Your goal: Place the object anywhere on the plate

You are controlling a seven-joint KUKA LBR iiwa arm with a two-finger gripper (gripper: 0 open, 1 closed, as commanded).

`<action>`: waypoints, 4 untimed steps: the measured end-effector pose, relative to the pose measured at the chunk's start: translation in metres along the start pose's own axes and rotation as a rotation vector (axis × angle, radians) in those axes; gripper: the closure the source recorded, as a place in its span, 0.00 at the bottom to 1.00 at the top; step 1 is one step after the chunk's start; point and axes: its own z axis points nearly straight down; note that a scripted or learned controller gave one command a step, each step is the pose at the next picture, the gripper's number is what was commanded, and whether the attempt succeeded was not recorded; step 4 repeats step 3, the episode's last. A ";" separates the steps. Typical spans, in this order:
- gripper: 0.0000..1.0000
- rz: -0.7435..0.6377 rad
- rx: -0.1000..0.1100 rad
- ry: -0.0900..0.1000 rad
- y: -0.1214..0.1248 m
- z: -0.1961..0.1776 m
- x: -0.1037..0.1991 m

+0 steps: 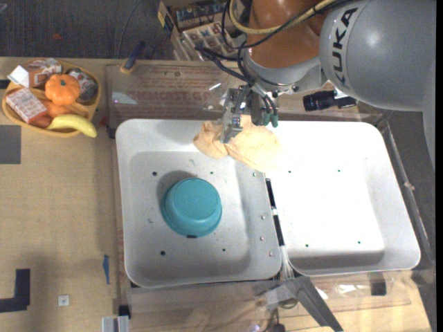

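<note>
In the camera view, the end effector (232, 124) of the grey arm is hanging over the far rim of the left shallow white bin (131, 185), close to where that bin meets the right shallow white bin (346, 199). Its metal fingers (228, 120) are pointing down into a pale tan, crumpled, soft-looking object (242, 147), perhaps a cloth or a flat bread-like toy, which is lying draped across the far right corner of the left bin and spilling slightly toward the divider between the bins. The fingers are pressing at its far edge, but I cannot tell how wide they are standing or whether any of the material is actually caught between them.

The round teal plate (192, 207), which looks more like an upturned shallow dish, is sitting near the middle of the left bin, well apart from the tan object and nearer the camera.

Judging by its folds and irregular outline, the tan object is probably light and limp, not fragile, and likely to sag or trail when lifted. A pinch on a raised fold near its middle would probably be holding better than one at a thin edge, where the material could be slipping free. Because it is floppy, part of it may be dragging over the bin floor during a carry toward the plate.

On the tabletop's far left corner, a shallow basket of toy food (52, 99) is standing outside the bins.
</note>
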 end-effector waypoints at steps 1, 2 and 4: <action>1.00 -0.084 -0.001 0.001 0.057 0.013 0.002; 1.00 -0.083 -0.001 0.001 0.100 0.017 0.016; 0.00 -0.083 -0.002 0.000 0.100 0.016 0.016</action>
